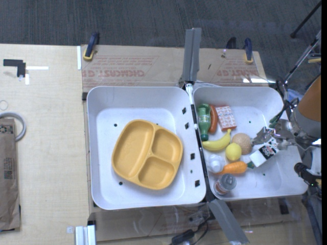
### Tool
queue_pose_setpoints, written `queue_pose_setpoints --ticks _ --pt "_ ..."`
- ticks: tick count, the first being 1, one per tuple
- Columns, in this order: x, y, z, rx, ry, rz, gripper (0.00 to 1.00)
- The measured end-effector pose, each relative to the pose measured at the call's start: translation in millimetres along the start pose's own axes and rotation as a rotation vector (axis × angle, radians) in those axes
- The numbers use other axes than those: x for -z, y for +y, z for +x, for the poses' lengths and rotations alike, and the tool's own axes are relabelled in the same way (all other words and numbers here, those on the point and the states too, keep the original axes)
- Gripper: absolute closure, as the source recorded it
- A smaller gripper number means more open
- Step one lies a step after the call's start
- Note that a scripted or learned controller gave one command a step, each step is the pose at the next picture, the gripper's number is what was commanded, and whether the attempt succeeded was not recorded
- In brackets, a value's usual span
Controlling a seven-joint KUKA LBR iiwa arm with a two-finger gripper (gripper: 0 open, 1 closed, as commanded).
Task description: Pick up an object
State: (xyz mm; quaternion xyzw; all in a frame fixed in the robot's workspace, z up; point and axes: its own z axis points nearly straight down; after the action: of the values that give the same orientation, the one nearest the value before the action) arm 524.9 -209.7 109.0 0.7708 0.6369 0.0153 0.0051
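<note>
Object pile sits in the right bin (265, 180), left half: green bottle (204, 120), red-white box (225, 117), banana (216, 143), lemon (233, 151), brownish round fruit (242, 142), carrot (234, 168), and a small can (224, 184). Left bin (97, 152) has only a yellow divided plate (147, 153). Claw (265, 136) is low over the right bin, just right of the round fruit, next to a small white-black item (261, 154). Can't tell if it's released or clenched, nothing visibly between the tips. Looks like approach/grasp step, not lifted yet. Next: pick one target, centre over it, close, lift clear. Items are packed touching, so neighbours may get nudged
</note>
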Motion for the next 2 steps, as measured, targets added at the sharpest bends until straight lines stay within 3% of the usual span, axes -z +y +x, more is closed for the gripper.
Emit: queue_pose_setpoints --ticks 1,2 --pt "15.0 -8.0 10.8 -0.098 -0.021 0.019 0.0" --pt "-2.0 -2.7 23.1 -0.015 -0.033 -0.005 0.0"
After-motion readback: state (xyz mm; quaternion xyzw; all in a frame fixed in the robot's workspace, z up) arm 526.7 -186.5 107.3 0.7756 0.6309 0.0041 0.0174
